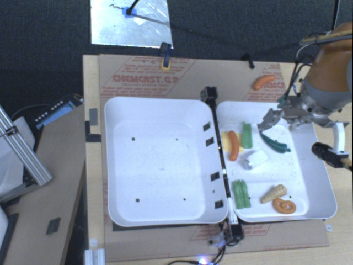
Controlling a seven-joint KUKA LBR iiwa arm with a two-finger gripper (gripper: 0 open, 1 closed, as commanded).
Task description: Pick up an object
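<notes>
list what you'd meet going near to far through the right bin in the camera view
Pretzel → green ridged piece and cone, about level → white piece → orange sausage → dark green pod → light green block → gripper above the far end of the right bin.

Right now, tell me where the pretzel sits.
The pretzel lies in the right bin, near its front edge, touching the cone.
</notes>
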